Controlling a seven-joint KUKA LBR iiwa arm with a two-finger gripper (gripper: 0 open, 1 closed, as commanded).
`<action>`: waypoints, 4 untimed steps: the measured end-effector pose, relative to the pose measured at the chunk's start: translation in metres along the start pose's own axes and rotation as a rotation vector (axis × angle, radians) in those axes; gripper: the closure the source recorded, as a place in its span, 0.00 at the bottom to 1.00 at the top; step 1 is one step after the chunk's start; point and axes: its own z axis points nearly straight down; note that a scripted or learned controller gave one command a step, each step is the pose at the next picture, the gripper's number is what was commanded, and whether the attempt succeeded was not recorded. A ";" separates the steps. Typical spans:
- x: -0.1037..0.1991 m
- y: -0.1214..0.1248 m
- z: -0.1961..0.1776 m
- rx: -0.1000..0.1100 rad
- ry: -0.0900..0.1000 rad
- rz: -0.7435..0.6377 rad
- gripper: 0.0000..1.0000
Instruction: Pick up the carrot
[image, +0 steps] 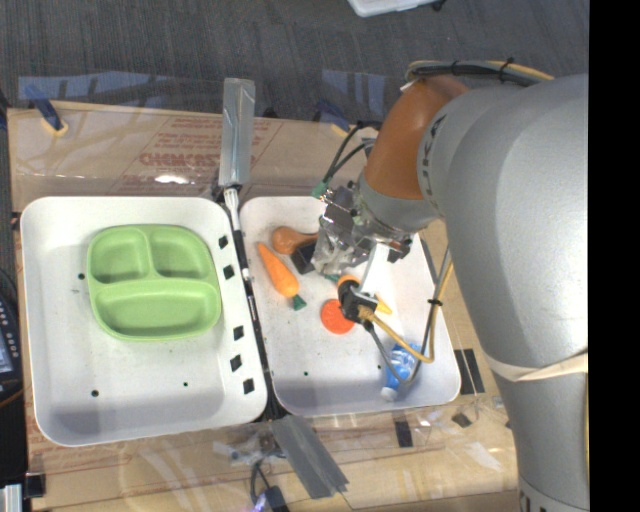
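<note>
Camera view
Gripper (322, 258): low over the far middle of the right bin (300, 385); finger spread cannot be told.
Carrot (279, 272): flat in the right bin's left part, just left of the gripper, near the divider edge.
Open room: bare floor in the bin's near left.
Clutter: orange disc (335, 316) and bottle (399, 371) to the right.
Left bin (60, 400): green tray (153, 280).

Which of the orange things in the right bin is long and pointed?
The long tapered orange carrot with a green stem end, lying at the bin's left side. The orange round piece and the tan-orange lump are stubby.
</note>
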 end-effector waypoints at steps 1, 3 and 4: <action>0.002 -0.024 -0.035 0.001 -0.001 -0.155 1.00; -0.018 -0.001 0.101 0.001 -0.001 -0.327 0.00; 0.013 0.061 0.101 0.004 -0.002 -0.492 0.00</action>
